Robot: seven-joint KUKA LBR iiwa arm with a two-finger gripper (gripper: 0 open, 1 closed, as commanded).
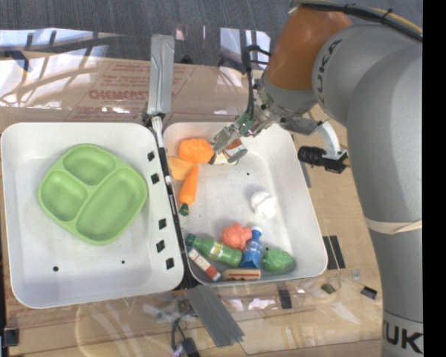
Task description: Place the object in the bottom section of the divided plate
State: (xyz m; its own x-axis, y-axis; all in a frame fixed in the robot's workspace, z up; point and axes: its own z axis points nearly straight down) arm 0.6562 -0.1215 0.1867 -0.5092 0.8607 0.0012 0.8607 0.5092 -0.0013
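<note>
Nearest the camera, along the right bin's (312,253) front edge, a cluster is lying together: a green bottle (214,250), a blue bottle (253,251), a pink lump (237,236), a green lump (278,259) and a flat red-and-tan piece (240,274). A little farther in, a white ball (263,203) is sitting alone on the bin floor, apart from the rest.

To the left, the green plate (93,193) is resting in the left bin (30,274), its three sections bare; the large section is lying toward the front right.

Farther back in the right bin, a carrot (188,187) is lying along the left wall, with a yellow-orange wedge (179,168) just beside it and an orange lump (196,150) behind.

At the far end, the gripper (230,146) is reaching down just beside the orange lump, near the bin's back wall. Its fingers are standing slightly apart, with something small, white and reddish between their tips; what it is cannot be told. The grey arm (372,88) is coming in from the right.
</note>
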